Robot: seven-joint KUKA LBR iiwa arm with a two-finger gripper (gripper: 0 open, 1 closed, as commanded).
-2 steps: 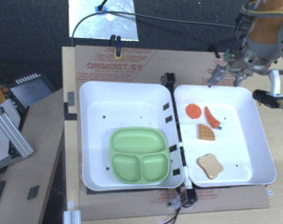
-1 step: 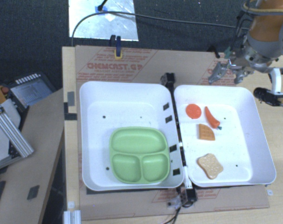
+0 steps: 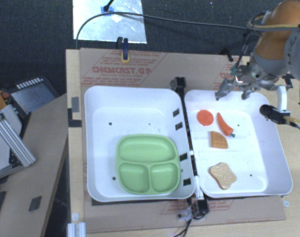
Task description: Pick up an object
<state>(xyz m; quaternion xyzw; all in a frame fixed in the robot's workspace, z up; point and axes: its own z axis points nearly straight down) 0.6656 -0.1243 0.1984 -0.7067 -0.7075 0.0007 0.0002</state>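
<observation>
Right white plastic bin (image 3: 268,147): holds every pickable item.
Grey two-finger gripper (image 3: 235,90): spread, empty, above the far rim; could clip it descending.
Orange carrot-shaped toy (image 3: 225,124): touching-close red round slice (image 3: 205,117); fingers might nudge both.

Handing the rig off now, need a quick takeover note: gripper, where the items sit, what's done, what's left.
Gripper: open, holding nothing, over the far edge of the right bin.
Right bin, far to near: red round slice, orange carrot-like piece beside it, tan wedge, toast slice. All lie loose on the bin floor, apart from each other.
Left bin: green divided plate toward the near side, nothing on it.
Done: no pick yet.
Left: descend on one item, close, lift. The red slice and the carrot piece lie nearest the gripper, so they are probably the easiest targets.
</observation>
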